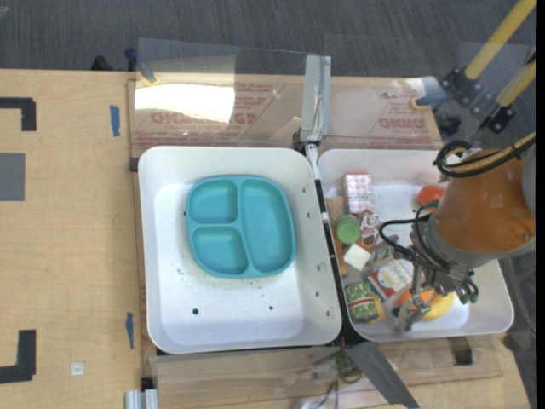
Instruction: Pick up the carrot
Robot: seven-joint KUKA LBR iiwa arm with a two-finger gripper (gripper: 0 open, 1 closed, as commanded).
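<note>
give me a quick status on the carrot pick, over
Gripper low in the right bin, over the toy food pile. Carrot right under it, grasp not confirmed. Yellow piece and food packets crowd close around.

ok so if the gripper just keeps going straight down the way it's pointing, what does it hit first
Probably the small pile at the near end of the right bin: the gripper points down over a yellow item and an orange piece, possibly the carrot. Depth is unclear.

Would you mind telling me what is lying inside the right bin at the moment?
The right bin holds a pink carton, a green lid, small packets and a yellow piece. The arm covers the bin's middle, hiding whatever lies beneath.
</note>
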